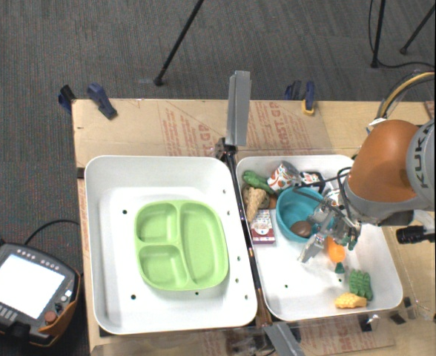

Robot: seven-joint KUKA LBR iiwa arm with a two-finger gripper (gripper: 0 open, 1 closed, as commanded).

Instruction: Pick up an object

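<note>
Bins first, as I log them from my remote station: left bin point(99, 199), white and shallow, bearing one green divided plate point(182, 245) at its middle; right bin point(381, 273), same make, touching the left bin along their shared edge and holding all the small goods. Arm point(385, 170), grey with orange band, reaching over the right bin's right wall. Teal bowl point(296, 206), in the right bin's upper middle, with a brown item point(302, 229) inside it. Gripper point(323, 237), just beside the bowl's lower right rim, low over the bin floor; I see an orange piece point(337, 251) against it but I cannot tell whether the fingers are clenched or released. Red-and-white box point(262, 227), left of the bowl. Green toy point(360, 283) and yellow toy point(350, 300), in the right bin's lower right corner.
</note>
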